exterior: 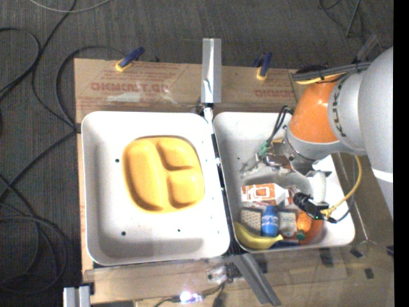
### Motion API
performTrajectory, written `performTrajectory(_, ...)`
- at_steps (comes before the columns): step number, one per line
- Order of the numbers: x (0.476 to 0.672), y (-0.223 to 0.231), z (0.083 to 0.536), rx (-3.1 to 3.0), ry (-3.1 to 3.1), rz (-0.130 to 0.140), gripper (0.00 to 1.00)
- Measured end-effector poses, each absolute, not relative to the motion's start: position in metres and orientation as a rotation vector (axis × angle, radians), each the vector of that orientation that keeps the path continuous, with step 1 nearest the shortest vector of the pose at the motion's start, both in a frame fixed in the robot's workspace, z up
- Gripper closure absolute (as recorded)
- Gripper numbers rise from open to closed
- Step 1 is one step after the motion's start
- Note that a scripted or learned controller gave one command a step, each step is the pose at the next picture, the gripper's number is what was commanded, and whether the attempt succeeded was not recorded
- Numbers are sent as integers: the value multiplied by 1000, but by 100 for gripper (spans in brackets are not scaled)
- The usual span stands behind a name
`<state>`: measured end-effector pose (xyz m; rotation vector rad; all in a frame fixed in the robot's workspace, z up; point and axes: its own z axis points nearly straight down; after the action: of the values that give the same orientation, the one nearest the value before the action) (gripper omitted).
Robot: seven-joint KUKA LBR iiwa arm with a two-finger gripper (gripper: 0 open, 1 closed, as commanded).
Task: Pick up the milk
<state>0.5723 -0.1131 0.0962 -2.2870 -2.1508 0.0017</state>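
resting in the left bin: a yellow divided tray [164, 173], alone on the white floor of the left bin [102, 235]; it plays no part in this task.
right bin [233, 133]: its far half is bare white, and its near half is crowded with small things.
milk [262, 194]: a white carton with orange print, lying on its side on the bin floor, about mid-depth and toward the left wall.
neighbours: a pale gridded piece [251, 218] and a blue-topped item [270, 221] sit just beside the carton's near edge. a banana [255, 240] curves along the near rim, and an orange item [311, 229] lies in the near right corner.
gripper [265, 155]: down inside the right bin, just beyond the carton's far edge. it looks apart from the carton, with nothing seen held.
gripper opening: cannot tell, wide or narrow; the wrist hides it from this slant.
arm [316, 117]: reaches in from the right, its orange band over the bin's far right part.
done so far: judged from position alone, the gripper is in the correct bin and close to the target.
left to do: set the gripper over the carton, close on it and lift it clear, so the pick itself is not yet made.
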Motion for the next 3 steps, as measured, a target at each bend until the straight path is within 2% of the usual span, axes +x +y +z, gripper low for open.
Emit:
performTrajectory(1,528,-156,90,-2219,-2239,-10,0)
performTrajectory(2,506,-105,90,-2289,-2173,-13,0)
performTrajectory(3,508,-104,101,-2289,-2173,-22,100)
